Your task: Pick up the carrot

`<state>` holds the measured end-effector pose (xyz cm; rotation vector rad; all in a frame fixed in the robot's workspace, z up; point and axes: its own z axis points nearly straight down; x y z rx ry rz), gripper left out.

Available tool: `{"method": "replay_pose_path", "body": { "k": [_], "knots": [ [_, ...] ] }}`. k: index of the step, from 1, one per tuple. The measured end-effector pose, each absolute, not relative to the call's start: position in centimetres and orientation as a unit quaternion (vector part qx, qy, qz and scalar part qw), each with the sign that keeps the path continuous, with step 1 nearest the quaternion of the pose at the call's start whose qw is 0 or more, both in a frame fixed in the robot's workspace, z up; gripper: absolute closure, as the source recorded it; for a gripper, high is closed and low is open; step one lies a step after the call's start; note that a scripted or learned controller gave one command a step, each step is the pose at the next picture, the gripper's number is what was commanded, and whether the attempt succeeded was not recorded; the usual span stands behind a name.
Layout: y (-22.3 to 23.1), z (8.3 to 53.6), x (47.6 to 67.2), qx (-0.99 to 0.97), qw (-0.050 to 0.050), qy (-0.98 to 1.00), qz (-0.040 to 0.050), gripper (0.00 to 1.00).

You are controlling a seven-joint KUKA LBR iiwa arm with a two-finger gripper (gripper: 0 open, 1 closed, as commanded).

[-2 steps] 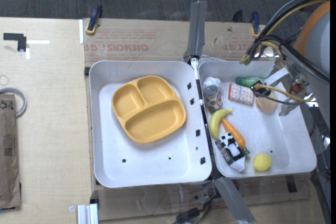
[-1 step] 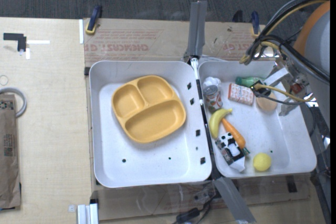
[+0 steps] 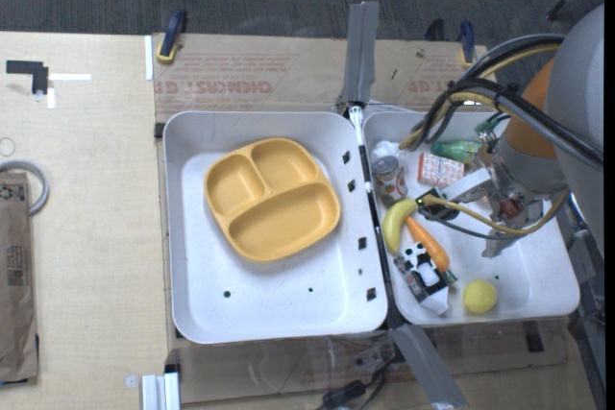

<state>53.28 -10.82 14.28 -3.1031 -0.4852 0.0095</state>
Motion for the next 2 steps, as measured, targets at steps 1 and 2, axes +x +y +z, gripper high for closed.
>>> {"method": "replay_pose_path", "body": {
  "k": [1,2],
  "knots": [
    [-6.7,19.0,48.5,-0.995,0.000,-0.101,0.0031,0.00],
    [-15.5,21.1,47.7,-0.985,0.000,-0.171,0.0024,0.00]
  ]
}}
